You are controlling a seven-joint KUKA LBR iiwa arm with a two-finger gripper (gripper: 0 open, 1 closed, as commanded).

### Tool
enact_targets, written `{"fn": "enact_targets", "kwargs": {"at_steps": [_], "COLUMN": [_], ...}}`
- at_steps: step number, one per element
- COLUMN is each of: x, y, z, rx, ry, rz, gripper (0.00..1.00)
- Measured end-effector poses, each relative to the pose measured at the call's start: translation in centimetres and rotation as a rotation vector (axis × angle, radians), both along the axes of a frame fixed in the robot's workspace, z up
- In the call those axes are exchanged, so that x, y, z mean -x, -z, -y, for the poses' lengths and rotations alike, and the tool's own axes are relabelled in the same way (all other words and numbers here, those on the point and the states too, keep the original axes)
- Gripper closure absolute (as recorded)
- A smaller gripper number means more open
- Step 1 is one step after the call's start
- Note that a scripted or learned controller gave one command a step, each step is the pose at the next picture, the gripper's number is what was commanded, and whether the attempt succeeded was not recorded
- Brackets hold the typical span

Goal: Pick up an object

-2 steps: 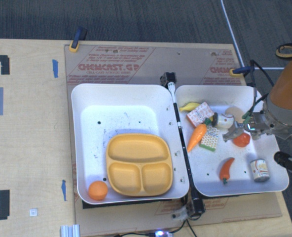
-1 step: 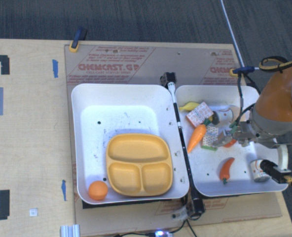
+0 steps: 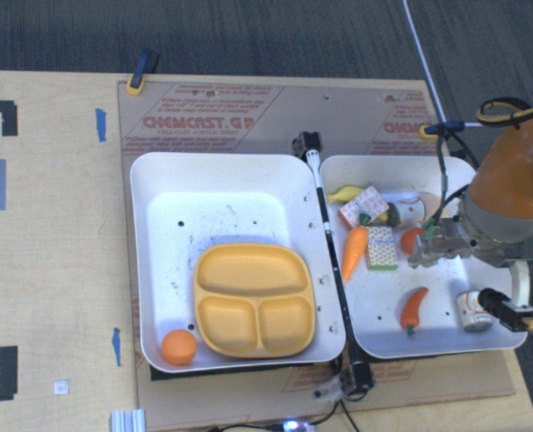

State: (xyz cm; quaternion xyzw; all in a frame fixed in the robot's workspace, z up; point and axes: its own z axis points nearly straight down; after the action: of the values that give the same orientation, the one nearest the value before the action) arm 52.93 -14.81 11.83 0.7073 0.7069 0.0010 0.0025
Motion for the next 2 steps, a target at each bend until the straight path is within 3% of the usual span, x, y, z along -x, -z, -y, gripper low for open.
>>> {"fn": "enact_targets", "kwargs": {"at_steps": [1,2], "x": [-0.41,-0.20], "y": [2.77,3.12], "z": [-5.50,-5.59], "rx": [0.000,-0.001], "ry": [0.000,0.000], "rz": [0.003,-0.003], "gripper": [1.00,0.00]}}
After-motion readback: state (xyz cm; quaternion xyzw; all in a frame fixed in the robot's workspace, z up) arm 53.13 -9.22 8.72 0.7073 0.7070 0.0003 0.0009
